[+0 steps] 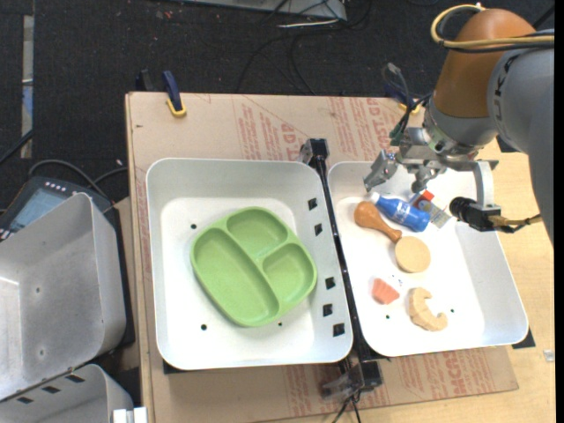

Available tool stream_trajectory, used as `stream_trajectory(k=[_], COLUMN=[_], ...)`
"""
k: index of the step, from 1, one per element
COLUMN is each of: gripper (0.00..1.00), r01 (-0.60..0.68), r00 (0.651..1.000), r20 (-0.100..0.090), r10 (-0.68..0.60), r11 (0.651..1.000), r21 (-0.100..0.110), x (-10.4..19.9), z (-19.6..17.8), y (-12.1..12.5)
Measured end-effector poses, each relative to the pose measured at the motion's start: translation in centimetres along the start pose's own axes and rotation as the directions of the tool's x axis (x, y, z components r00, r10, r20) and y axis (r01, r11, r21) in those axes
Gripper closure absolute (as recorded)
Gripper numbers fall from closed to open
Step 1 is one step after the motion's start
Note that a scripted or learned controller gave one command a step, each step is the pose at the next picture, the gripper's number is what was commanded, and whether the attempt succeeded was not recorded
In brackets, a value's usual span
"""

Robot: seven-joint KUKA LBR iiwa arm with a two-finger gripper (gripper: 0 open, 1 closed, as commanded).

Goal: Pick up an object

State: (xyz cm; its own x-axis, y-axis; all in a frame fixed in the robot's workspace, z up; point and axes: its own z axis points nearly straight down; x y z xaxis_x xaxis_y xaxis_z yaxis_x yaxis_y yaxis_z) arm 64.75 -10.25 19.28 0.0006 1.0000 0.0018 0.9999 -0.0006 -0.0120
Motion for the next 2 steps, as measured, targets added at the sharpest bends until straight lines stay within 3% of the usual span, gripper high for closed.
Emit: stream_trajectory(k=[1, 2], gripper=[0.00, 0.00], r01=[0.002, 0.000], r00=[1.000, 1.000], r20=[0.002, 0.002], r10=[-0.002, 0.000], r11=[1.000, 1.000], r21=[-0.011, -0.008], x=[0.0, -0.3], z=[-0.7, 3.7], y=[0.2, 0.2])
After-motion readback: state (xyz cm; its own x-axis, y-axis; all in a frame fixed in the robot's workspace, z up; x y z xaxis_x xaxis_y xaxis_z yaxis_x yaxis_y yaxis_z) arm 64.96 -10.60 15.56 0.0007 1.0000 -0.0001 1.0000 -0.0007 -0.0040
